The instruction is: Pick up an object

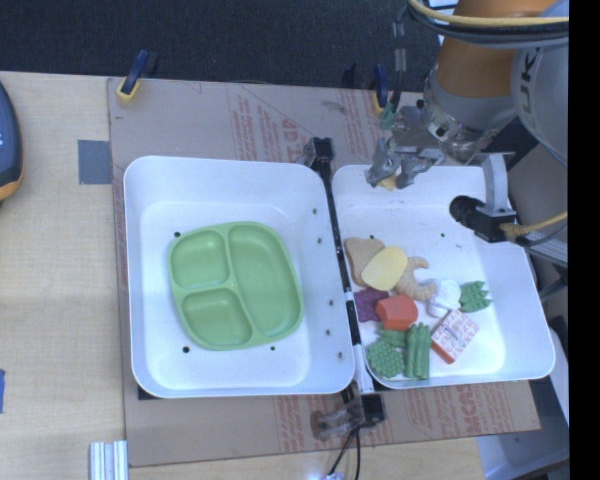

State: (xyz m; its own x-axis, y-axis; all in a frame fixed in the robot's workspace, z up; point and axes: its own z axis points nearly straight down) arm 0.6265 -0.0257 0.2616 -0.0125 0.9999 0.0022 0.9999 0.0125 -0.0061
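The toy food lies bunched in the near half of the right bin (500, 268), toward the wall it shares with the left bin (145, 268). This is probably where the pieces slid or were dropped, and it leaves the bin's far half bare. In the heap are a yellow piece (384, 266) lying on a tan piece (360, 253), a red piece (397, 312) just nearer, green beans (418, 350) beside a green leafy piece (385, 353) at the near edge, a red and white packet (454, 335), and a small green sprig (474, 295). The left bin carries a green divided plate (235, 284) lying flat near its middle, seemingly a place for picked items.

The arm comes in from the counter's far right corner, its orange band (490, 28) high over the right bin's far edge. The hand (398, 171) hangs at that bin's far left corner, pointing down, well apart from the heap. Something pale yellowish shows at its tip, but it is too small and blurred to say whether anything is pinched, or whether the hand is spread or pressed together. The pick looks unfinished, since every clear candidate lies in the bin.
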